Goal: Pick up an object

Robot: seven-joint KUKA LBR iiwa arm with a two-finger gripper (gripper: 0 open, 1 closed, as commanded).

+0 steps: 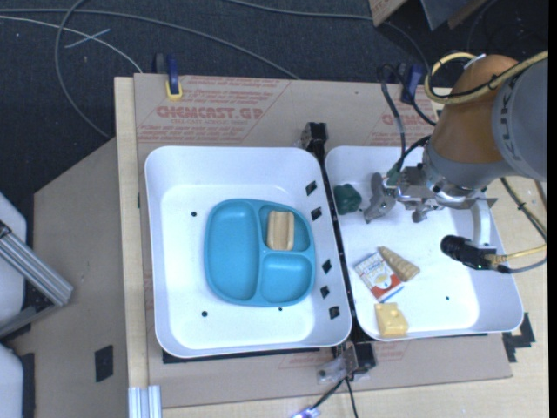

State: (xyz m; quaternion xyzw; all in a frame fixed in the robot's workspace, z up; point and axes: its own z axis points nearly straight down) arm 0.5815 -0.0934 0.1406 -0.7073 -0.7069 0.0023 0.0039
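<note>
Arm: I reach in from the right, my grey body and orange band (474,111) hanging over the upper part of the right bin (487,316).
Gripper: my gripper (393,200) sits low over the upper left area of the right bin, its metal parts pointing toward the dark green object (348,198).
Grip state: I cannot tell how my gripper stands, and I see nothing caught in it.
Dark green object: it lies in the right bin close to the bin's left wall, just beside my gripper; whether we touch, I cannot tell.
Card packet: a small white and red packet (374,274) lies flat near the middle of the right bin.
Cone: a tan cone-shaped piece (400,263) lies touching the packet's upper right edge.
Yellow block: a yellow block (392,320) rests near the front rim of the right bin, below the packet.
Left bin: the left bin (174,233) holds a blue divided plate (235,255).
Plate contents: a tan bread-like piece (280,230) lies in the plate's upper right compartment.
Bench: both bins sit side by side on a cardboard sheet (218,107).
</note>
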